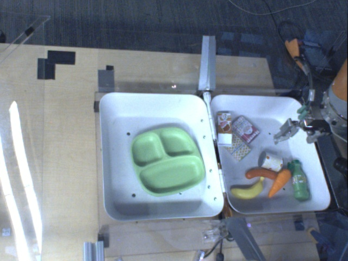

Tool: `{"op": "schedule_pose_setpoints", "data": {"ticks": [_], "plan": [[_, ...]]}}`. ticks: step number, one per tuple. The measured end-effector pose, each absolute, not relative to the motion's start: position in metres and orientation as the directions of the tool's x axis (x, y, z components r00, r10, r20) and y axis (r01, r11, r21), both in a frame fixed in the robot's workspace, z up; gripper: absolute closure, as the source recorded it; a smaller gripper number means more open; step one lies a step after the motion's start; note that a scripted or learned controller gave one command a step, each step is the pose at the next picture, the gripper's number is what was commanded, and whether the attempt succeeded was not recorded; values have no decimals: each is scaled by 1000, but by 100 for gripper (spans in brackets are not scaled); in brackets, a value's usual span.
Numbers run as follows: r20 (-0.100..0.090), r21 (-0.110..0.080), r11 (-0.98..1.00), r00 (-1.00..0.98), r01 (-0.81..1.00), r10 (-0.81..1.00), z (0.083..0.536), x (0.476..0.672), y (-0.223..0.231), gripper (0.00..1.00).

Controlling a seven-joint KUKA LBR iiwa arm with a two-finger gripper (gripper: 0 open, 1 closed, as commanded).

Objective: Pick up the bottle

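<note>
Bottle [299, 180]: small, green, lying lower right of frame in right bin [321, 200], cap toward top. Likely light, stiff plastic, smooth and round, so may roll or slip; best taken across mid-body. Carrot [278, 182] just beside, left; sausage [260, 173] and banana [247, 191] further left. Gripper [298, 128] above bottle, well apart, fingers spread, grasping nothing.

The divided tray [167, 160] lies in the left bin [114, 113]. In the right bin [261, 103], packets [235, 130] lie far left, the bottle [298, 179] near right, the carrot [279, 182] just left of it, with the banana [247, 191] nearest the divider.
</note>
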State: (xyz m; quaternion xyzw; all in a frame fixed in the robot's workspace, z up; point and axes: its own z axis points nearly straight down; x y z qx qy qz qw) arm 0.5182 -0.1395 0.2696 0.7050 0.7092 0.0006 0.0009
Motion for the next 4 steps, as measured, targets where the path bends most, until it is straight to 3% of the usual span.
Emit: {"op": "schedule_pose_setpoints", "data": {"ticks": [1, 2, 3, 4], "plan": [[-1, 2, 86, -86, 996, 996, 208, 490, -165, 0], [0, 1, -7, 7, 1000, 1000, 124, 488, -206, 0], [-4, 31, -26, 27, 999, 1000, 96, 498, -204, 0], [-7, 36, -24, 24, 999, 1000, 107, 500, -204, 100]]}}
